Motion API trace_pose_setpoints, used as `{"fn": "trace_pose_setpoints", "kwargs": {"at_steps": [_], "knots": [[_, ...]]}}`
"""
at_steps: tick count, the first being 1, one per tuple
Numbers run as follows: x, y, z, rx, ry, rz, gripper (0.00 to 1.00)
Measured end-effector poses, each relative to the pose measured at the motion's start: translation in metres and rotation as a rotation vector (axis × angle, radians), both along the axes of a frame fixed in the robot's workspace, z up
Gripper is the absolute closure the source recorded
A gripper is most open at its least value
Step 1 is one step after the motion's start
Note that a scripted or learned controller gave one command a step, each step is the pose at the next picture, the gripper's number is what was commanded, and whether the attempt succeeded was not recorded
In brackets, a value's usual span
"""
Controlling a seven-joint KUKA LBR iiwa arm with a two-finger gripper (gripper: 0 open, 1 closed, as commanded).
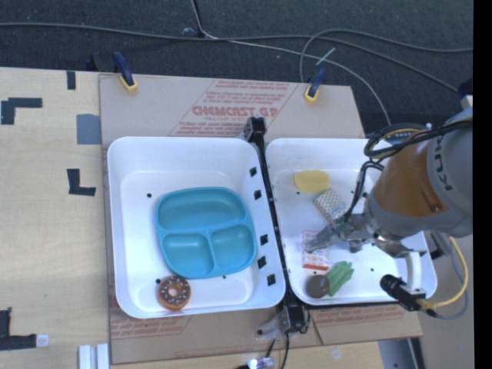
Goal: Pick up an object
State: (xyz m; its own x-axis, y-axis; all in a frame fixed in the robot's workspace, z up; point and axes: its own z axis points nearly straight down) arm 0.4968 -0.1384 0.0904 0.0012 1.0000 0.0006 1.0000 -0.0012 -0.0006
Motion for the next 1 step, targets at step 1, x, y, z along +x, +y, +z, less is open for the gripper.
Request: {"fn": "trace_pose_setpoints", "kwargs": {"at_steps": [1], "knots": [[0.0032, 0.0019, 0.0154, 0.004, -0.007, 0.004, 1.00]]}}
